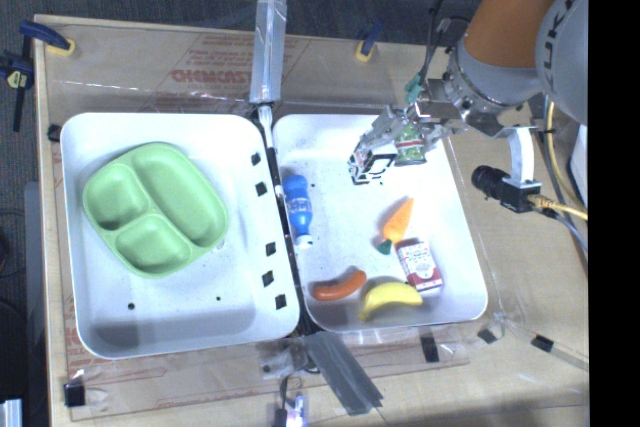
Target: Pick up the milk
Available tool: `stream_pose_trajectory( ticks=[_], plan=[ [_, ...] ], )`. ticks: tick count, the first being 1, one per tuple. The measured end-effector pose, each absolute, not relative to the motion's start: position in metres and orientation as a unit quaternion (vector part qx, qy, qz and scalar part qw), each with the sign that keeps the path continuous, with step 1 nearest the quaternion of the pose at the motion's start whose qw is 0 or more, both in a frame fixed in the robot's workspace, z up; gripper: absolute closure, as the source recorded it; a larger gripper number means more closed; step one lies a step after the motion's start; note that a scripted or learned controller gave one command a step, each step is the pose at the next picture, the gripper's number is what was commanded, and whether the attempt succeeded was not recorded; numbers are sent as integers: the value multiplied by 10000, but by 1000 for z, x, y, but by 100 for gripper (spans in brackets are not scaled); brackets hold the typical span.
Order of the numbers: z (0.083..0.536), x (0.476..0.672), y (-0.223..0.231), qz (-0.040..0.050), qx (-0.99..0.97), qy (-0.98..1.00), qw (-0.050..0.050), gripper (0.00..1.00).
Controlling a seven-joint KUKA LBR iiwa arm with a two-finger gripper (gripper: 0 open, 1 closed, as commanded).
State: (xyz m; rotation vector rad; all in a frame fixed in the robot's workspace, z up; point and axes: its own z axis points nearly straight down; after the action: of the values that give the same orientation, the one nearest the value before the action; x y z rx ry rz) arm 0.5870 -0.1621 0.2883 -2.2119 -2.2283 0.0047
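The milk (420, 266) is a small red and white carton lying near the front right of the right bin (462, 215). Just behind it is an orange carrot (397, 219). My gripper (368, 167) hangs over the back middle of the right bin, well behind the carton and apart from it. Its dark fingers (356, 160) point down and to the left, stand apart, and have nothing between them. A small green and white piece (411, 151) sits against the gripper body; I cannot tell what it is.
A blue bottle (297, 205) lies along the right bin's left wall. A yellow banana (390, 297) and a reddish sausage (339, 287) lie at its front, close to the carton. The left bin (90, 315) holds a green divided plate (153, 207).
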Motion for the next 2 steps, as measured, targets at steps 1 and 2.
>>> stream_pose_trajectory(
  ticks=[1,2],
  plan=[
    [185,641,-178,12,-7614,-6482,13,0],
    [134,656,-184,-59,-7519,-6592,-60,0]
  ],
)
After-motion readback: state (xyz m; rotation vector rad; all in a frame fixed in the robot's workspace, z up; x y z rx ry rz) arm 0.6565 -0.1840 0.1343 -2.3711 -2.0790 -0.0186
